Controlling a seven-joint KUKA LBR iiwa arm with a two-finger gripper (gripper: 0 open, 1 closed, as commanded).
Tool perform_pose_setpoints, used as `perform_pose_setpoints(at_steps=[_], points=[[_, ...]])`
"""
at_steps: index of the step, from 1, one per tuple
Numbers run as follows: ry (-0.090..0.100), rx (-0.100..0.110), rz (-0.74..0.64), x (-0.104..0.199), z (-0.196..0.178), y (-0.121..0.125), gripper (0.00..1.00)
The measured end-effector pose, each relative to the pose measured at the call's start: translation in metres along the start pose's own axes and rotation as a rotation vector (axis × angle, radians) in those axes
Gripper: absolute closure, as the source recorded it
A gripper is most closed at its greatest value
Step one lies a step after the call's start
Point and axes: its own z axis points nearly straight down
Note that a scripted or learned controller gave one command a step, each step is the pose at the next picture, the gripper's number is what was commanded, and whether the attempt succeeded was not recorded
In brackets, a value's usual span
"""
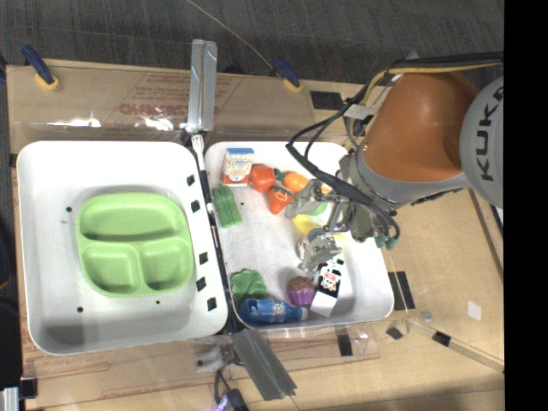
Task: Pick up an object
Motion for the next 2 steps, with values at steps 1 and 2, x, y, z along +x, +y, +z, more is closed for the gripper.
perform_pose_setpoints(at_steps=[1,2], points=[[0.009,-0.003,0.080,-0.146,0.103,-0.004,0.00],[-0.004,0.002,-0.021,-0.122,0.156,-0.095,0.00]])
